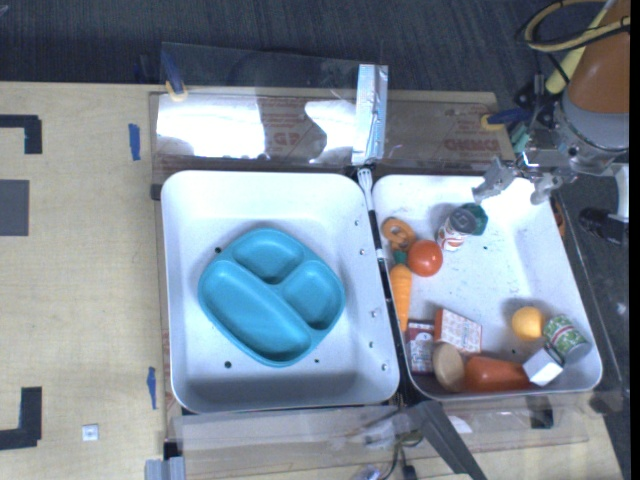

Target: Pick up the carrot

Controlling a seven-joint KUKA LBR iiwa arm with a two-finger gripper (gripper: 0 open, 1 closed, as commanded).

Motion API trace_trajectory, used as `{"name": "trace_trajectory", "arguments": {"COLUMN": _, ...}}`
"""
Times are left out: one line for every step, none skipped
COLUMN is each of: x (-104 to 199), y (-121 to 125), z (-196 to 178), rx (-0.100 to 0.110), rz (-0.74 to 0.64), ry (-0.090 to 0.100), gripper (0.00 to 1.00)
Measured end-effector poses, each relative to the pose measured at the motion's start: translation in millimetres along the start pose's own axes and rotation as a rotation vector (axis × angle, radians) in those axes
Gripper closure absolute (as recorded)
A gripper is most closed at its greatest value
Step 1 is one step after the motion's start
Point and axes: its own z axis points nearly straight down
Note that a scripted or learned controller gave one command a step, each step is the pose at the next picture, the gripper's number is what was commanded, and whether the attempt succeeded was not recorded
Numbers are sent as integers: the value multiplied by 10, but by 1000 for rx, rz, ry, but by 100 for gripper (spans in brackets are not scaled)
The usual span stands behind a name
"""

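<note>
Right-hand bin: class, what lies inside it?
Inside the right-hand bin: a carrot against the left wall, a tomato, a small can, a yellow ball and small packets. Whatever lies beneath them is covered.

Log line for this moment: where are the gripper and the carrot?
gripper: over right bin's top right corner | orange tapered carrot: lying by right white bin left wall, below red tomato, untouched | step: pick not begun

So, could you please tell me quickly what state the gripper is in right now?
Gripper: cannot be told whether open or closed; it is at the right bin's far edge, apart from the carrot.
</note>
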Motion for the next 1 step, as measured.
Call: {"name": "trace_trajectory", "arguments": {"x": -61, "y": -837, "z": 756, "rx": 4, "rz": 50, "ry": 0, "gripper": 0}}
